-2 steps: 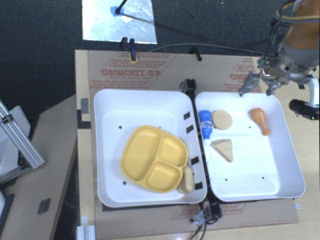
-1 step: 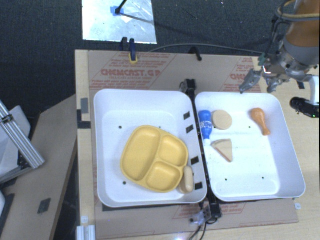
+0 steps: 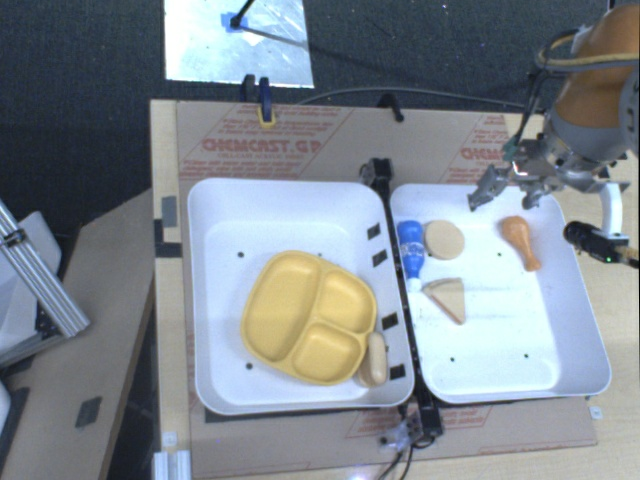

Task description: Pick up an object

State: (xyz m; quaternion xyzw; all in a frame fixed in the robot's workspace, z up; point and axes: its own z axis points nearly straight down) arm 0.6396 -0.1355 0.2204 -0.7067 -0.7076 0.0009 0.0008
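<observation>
1. Nearest the camera, the table (image 3: 120, 298) shows its wooden edge under two white bins set side by side.
2. In the left bin (image 3: 230, 218), a yellow divided tray (image 3: 310, 316) lies flat, and a pale bread roll (image 3: 375, 359) touches its near right corner.
3. In the right bin (image 3: 520, 358), a wedge of sandwich (image 3: 447, 298) lies near the middle (pointed end toward the divider).
4. Farther back, a blue bottle (image 3: 410, 249) lies along the divider, with a round tan cookie (image 3: 444, 239) just beside it.
5. An orange chicken drumstick (image 3: 521, 240) lies near the right bin's far right corner.
6. The hand (image 3: 510, 190) hovers over that bin's far rim, fingers spread, gripping nothing, just beyond the drumstick.
7. Beyond the bins, the brown sheet (image 3: 270, 133) reads "CHEMCAST" in red; the smaller print is illegible.
</observation>
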